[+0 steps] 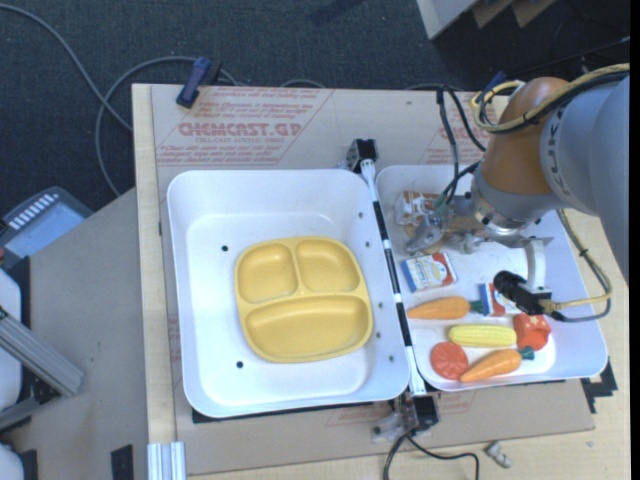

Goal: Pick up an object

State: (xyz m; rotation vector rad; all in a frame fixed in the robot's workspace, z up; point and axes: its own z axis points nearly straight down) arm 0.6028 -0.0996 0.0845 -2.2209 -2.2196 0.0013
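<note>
The arm (pixel 540 138) is seen reaching into the right bin (pixel 590 353), with the gripper (pixel 432 223) lowered at that bin's far left part, just beside a small packet (pixel 412 206); whether the gripper is open or closed, or has hold of anything, cannot be told. A carton (pixel 428 270), two carrots (pixel 438 309), a corn cob (pixel 482 335), a tomato (pixel 449 359) and a red pepper (pixel 533 330) are spread over the near half of the bin. A yellow tray (pixel 300 298) is set in the left bin (pixel 200 218).
</note>
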